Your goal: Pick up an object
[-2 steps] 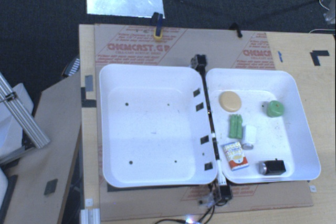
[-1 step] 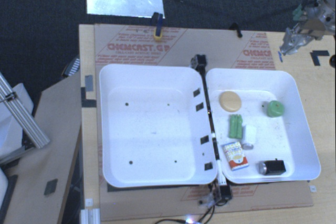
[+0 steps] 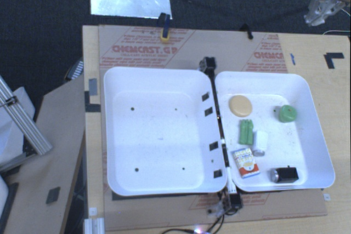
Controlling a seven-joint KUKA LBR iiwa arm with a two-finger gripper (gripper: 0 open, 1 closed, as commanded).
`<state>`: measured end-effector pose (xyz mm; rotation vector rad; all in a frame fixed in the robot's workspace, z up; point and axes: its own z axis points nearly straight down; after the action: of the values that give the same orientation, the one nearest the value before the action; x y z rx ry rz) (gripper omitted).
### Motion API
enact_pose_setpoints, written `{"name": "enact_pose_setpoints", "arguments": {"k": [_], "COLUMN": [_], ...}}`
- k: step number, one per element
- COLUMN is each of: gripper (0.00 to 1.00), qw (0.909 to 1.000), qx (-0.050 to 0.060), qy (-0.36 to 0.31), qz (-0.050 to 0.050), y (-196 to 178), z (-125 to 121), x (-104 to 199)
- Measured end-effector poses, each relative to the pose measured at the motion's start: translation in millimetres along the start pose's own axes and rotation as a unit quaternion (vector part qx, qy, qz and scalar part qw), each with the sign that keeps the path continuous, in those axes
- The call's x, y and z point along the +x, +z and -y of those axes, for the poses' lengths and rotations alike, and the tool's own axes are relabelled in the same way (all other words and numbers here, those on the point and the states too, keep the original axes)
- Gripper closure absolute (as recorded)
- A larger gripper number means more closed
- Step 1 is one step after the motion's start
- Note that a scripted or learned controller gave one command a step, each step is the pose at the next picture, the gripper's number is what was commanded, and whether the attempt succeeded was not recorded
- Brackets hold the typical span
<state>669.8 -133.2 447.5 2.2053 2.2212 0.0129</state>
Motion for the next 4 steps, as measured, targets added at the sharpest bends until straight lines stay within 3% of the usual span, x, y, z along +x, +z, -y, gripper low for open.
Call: {"name": "enact_pose_setpoints", "arguments": {"k": [1,2,3,4], "gripper": [1.00,1.00,1.00,1.00], "qw": [0.9999,1.0000,1.0000,1.0000], "qx": [0.012,-0.003,0.009,0.001], "qy": [-0.001,-0.001,0.003,0.001], "qz": [-0.003,-0.001,-0.002,0.000], "y": [127,-29,15,-45], "z": [9,-1,65,-2], "x": [56,94,103,103]}}
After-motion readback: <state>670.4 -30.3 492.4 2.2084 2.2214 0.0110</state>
